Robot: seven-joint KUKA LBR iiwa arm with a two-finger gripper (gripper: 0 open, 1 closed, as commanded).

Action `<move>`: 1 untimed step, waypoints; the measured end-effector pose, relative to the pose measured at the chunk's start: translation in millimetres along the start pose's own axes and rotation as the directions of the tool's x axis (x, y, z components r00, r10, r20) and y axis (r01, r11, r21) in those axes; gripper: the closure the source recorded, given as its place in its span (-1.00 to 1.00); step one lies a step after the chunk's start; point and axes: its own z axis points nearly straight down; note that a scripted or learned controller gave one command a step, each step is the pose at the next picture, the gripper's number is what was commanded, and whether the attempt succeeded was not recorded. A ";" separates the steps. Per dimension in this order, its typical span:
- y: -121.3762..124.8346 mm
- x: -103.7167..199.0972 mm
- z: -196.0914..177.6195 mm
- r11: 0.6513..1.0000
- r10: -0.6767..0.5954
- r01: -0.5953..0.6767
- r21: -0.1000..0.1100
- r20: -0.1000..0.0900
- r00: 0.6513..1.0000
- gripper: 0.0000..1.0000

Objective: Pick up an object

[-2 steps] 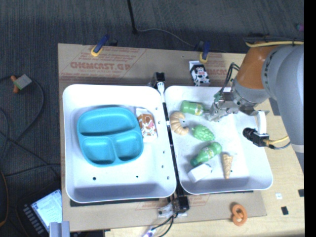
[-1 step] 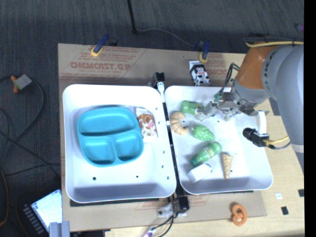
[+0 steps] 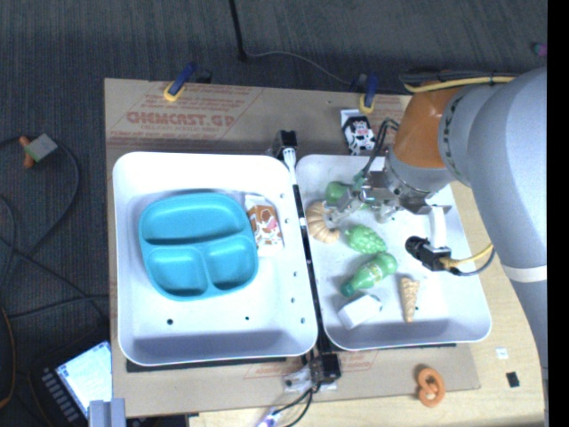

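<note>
The right bin (image 3: 471, 327) holds several small items: a green round piece (image 3: 336, 190), a tan croissant-like bread (image 3: 320, 222), a bumpy green vegetable (image 3: 365, 238), a green bottle-shaped toy (image 3: 368, 274), an ice-cream cone (image 3: 408, 297) and a white block (image 3: 359, 310). My gripper (image 3: 364, 199) is low in the back part of this bin, just right of the green round piece and above the bumpy vegetable. The wrist and its orange band (image 3: 418, 136) hide the bin's back right corner. I see nothing lifted off the bin floor.
The left bin (image 3: 133, 327) carries a blue divided plate (image 3: 197, 243) and a small snack packet (image 3: 264, 223) by its right wall. A small orange ring-shaped object (image 3: 430, 383) lies on the bench in front of the right bin. Clamps (image 3: 180, 82) hold the board's back edge.
</note>
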 end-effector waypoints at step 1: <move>0.8 -1.2 -10.9 1.000 0.000 0.000 -0.003 0.003 1.000 1.00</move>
